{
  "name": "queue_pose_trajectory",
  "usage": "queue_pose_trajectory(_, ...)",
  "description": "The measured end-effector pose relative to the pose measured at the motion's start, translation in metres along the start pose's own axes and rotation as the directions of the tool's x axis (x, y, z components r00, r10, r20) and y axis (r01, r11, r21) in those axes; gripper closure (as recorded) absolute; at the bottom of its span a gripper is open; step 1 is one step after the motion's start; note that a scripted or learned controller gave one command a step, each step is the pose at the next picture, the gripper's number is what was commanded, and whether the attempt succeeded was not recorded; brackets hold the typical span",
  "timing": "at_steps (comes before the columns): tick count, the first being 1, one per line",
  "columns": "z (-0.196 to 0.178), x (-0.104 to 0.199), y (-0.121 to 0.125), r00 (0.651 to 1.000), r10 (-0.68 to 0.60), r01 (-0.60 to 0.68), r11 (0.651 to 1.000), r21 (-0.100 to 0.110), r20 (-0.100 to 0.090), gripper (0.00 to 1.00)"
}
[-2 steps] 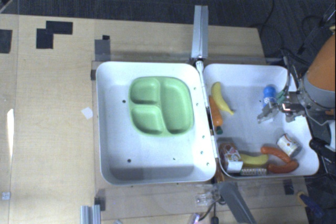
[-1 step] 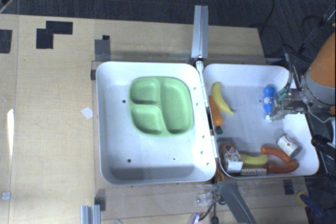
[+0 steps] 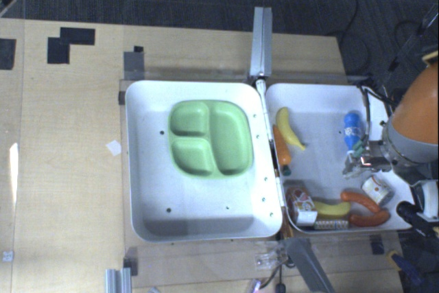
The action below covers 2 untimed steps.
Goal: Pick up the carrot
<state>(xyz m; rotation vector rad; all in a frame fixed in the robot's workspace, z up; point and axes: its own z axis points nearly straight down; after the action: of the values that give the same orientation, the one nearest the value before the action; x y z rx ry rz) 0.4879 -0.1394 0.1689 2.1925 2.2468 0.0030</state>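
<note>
The carrot [image 3: 280, 145] lies in the right bin [image 3: 322, 94], pressed along that bin's left wall, its orange length running up and down the view with a dark green end toward the near side. Just right of the carrot, touching or nearly so, a yellow banana [image 3: 290, 130] curves beside it. Farther right of the carrot, near the bin's opposite side, stands a blue bottle [image 3: 352, 128]. The hand [image 3: 359, 162] hovers just below that bottle, well apart from the carrot; whether it is spread or pressed together cannot be told, and nothing shows between its tips. The arm [image 3: 415, 113] rises behind it with its orange band. Below the carrot, along the near wall, sit a small printed packet [image 3: 301, 201], a second banana [image 3: 331, 208] and two red sausages [image 3: 365, 209]. Left of the carrot, across the dividing wall, the left bin [image 3: 147, 147] holds a green divided plate [image 3: 209, 137]. Both bins rest on the pale wooden worktop [image 3: 62, 147].
</note>
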Motion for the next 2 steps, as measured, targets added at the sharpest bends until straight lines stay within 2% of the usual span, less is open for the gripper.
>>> queue_pose_trajectory(1, 0.079, -0.038, 0.063, 0.991, 0.13, -0.13, 0.991, -0.011, 0.001, 1.0)
queue_pose_trajectory(2, -0.025, -0.035, 0.104, 0.99, 0.138, -0.138, 0.99, -0.003, 0.001, 1.0)
